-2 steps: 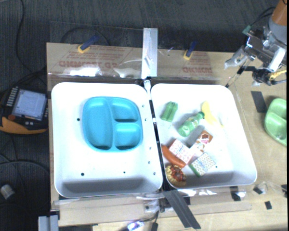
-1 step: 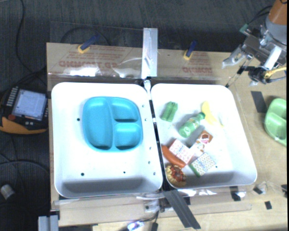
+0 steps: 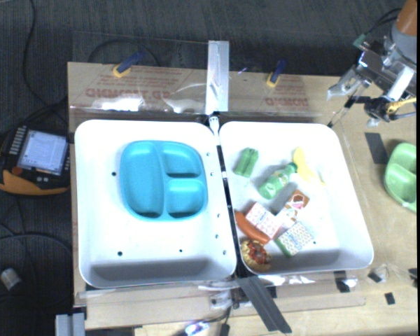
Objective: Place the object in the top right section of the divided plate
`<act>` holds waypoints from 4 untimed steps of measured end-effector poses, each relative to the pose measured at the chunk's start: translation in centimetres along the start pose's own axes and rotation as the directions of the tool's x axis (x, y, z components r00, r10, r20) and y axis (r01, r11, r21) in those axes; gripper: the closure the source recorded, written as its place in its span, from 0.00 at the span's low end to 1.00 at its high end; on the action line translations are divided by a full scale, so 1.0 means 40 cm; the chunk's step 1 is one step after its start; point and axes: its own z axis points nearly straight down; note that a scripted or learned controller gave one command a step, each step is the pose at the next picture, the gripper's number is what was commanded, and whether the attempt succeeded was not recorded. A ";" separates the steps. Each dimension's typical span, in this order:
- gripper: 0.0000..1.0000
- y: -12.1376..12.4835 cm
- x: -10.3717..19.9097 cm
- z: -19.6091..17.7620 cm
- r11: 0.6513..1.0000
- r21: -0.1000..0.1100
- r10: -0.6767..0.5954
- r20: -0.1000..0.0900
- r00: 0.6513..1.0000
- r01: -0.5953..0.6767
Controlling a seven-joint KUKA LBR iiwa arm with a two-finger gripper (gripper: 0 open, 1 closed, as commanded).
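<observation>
Presently the gripper (image 3: 373, 82) hangs outside the right bin (image 3: 350, 187), its hold impossible to tell, nothing visibly held; risk: the 7-odd crowded items (image 3: 276, 205) spoil a clean pick for the blue divided plate (image 3: 162, 179).

My gripper (image 3: 378, 82) hangs above the bench's far right corner, w/ open air over both bins. Left bin (image 3: 105, 250): blue divided plate (image 3: 164, 178) sits alone, bare white floor all round. Right bin (image 3: 346, 187): toys crowd the middle, packed close, touching; right side bare.
</observation>
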 end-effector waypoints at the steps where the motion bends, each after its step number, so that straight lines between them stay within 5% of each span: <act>1: 0.00 0.017 0.002 -0.012 0.999 0.000 0.035 0.000 0.999 -0.035; 4: 0.00 0.024 -0.009 -0.022 0.995 0.000 0.096 0.000 0.995 -0.096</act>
